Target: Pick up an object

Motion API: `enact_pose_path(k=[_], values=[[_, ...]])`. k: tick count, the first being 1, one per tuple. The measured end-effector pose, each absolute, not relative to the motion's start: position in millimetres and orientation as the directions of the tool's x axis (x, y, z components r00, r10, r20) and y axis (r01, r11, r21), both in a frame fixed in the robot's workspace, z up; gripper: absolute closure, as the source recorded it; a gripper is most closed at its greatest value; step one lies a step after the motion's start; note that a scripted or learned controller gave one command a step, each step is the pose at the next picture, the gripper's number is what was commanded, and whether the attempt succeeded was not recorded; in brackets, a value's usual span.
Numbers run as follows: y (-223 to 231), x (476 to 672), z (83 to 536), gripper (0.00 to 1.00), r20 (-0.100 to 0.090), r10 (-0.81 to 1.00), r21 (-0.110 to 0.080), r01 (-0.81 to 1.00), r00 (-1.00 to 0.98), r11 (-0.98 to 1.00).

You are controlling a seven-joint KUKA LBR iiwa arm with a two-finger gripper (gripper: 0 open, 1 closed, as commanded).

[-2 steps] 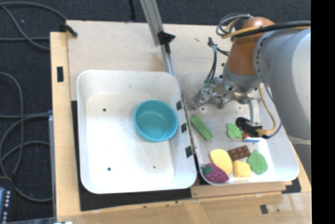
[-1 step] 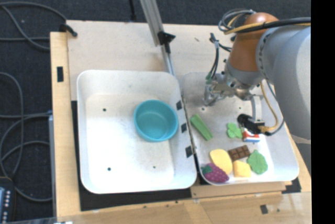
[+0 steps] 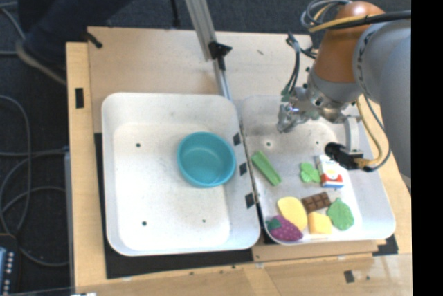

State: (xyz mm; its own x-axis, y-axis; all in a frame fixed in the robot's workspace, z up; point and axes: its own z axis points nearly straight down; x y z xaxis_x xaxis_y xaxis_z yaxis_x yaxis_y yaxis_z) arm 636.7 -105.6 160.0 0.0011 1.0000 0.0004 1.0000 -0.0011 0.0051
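**Jaws over the right bin, toys still lying below**

Dark carpet and loose cables framed the wooden bench (image 3: 152,66), which carried two white bins side by side. The jaws (image 3: 289,116) hung over the upper left part of the right bin (image 3: 377,215), at the end of the grey arm (image 3: 387,59) with its orange band. From this slanted view I could not tell how far they were parted, and nothing showed between them.

Nearest to them lay a green stick (image 3: 266,168), below and a little to the left, its long axis running on a diagonal from upper left to lower right. Judging from that, a grasp would go best across the short side, with the wrist turned to suit.

Farther down and to the right sat the other toys, packed close: a green piece (image 3: 309,173), a red-and-white block (image 3: 333,180), a brown bar (image 3: 316,202), a yellow shape (image 3: 292,210), purple grapes (image 3: 283,226) and a green leaf (image 3: 340,214).

Well apart, the left bin (image 3: 131,218) held a teal bowl (image 3: 205,159).
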Motion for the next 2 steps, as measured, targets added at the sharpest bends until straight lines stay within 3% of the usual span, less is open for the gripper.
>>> enact_pose_path(k=[2], values=[[-107.4, 636.3, 268.4, 1.0, -0.001, 1.0, 0.008, 1.0, -0.004, 0.004]])
